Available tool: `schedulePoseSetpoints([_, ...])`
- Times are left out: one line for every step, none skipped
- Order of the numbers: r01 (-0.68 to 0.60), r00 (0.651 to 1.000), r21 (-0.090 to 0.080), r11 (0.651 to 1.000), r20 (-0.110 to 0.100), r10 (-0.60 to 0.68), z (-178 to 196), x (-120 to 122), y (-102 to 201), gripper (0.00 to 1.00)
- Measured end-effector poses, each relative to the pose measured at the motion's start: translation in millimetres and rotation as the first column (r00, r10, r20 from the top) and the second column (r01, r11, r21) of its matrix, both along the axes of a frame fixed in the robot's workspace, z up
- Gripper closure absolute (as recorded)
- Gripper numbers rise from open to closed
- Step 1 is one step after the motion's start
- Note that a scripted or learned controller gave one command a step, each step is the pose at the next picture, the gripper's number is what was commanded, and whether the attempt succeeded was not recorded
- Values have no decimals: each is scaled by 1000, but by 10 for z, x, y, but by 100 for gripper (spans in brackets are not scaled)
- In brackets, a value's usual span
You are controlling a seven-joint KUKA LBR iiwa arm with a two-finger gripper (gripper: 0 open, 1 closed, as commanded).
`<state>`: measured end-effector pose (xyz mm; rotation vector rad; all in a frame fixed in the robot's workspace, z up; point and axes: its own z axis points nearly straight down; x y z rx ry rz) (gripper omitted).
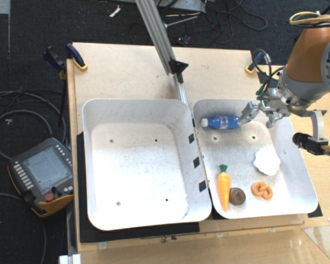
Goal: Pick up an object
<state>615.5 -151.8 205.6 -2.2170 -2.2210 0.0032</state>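
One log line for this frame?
arm: over right white bin | gripper: beside blue plastic bottle, grasp unconfirmed | carrot, brown ball, pretzel, white lump: untouched

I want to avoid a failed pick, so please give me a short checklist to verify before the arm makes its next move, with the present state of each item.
1. Target chosen: the pincer is beside the blue bottle in the right bin: ok.
2. Bottle between the fingers: cannot tell.
3. Bottle lies flat, away from the other objects: ok.
4. Carrot, brown round piece, pretzel and white lump lie clear of the pincer: ok.
5. Bottle lifted off the bin floor: not ok.
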Motion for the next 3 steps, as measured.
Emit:
schedulePoseSetpoints([-1, 1000, -1, 1000, 4, 1, 21, 9, 0, 0])
schedulePoseSetpoints([2, 1000, -1, 1000, -1, -2, -417, 2, -33, 0])
schedulePoseSetpoints([0, 1000, 0, 1000, -1, 0, -884, 34, 36, 0])
